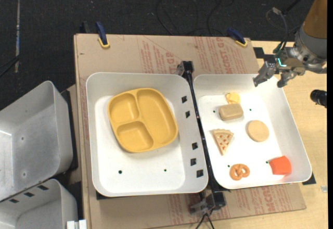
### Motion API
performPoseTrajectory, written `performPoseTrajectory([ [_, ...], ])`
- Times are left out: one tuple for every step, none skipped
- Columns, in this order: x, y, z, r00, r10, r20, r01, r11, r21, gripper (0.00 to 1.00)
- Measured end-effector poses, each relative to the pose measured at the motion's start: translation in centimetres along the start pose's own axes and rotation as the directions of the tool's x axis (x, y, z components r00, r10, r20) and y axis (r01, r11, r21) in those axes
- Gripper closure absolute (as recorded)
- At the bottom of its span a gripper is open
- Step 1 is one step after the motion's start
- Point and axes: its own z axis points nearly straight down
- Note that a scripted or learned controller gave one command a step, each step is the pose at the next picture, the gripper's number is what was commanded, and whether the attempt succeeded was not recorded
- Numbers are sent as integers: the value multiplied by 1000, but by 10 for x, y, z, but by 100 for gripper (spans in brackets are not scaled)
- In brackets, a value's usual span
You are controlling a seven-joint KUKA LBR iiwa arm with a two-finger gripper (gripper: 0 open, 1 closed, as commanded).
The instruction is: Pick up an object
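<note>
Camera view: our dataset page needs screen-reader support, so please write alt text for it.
A robot arm's hand, open, hovers over the top right corner of the right bin, which holds six toy foods including a pizza slice and pretzel. The left bin holds a yellow divided plate.

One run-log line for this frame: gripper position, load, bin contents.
gripper: over right bin's far edge, fingers apart, nothing held | right bin: pizza slice, pretzel, red block | left bin: yellow tray

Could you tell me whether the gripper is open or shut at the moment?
Open. The gripper hangs above the right bin's far edge, its two fingers apart with bin and bench visible between them and nothing held.
</note>
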Motion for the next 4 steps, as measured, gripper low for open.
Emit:
performPoseTrajectory([
  [0, 0, -1, 1000, 0, 0, 0, 1000, -1, 0],
  [4, -10, 56, 1000, 2, -1, -2, 1000, 5, 0],
  [-2, -11, 118, 1000, 3, -1, -3, 1000, 5, 0],
  [-1, -6, 160, 1000, 2, -4, -2, 1000, -9, 0],
])
